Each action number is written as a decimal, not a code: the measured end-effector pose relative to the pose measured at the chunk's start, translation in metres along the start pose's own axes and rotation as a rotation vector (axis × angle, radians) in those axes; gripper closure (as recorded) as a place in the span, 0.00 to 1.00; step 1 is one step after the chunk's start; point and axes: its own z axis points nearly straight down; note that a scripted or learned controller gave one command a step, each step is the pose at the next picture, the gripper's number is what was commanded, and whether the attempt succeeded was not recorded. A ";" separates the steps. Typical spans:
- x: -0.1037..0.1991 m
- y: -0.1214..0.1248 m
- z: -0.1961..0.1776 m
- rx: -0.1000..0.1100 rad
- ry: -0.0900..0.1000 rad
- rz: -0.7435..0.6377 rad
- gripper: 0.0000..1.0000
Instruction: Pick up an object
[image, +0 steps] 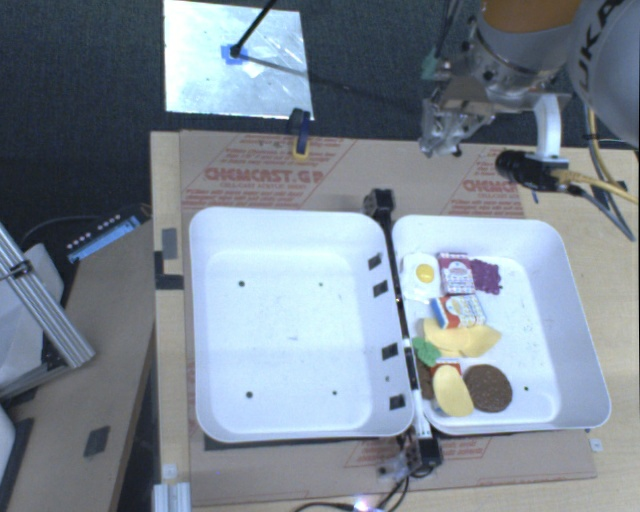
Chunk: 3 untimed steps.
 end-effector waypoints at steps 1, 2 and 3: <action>0.035 0.000 0.003 0.000 -0.001 0.003 1.00; 0.135 0.000 0.027 0.002 0.001 -0.004 1.00; 0.160 0.001 -0.159 -0.018 0.004 0.002 1.00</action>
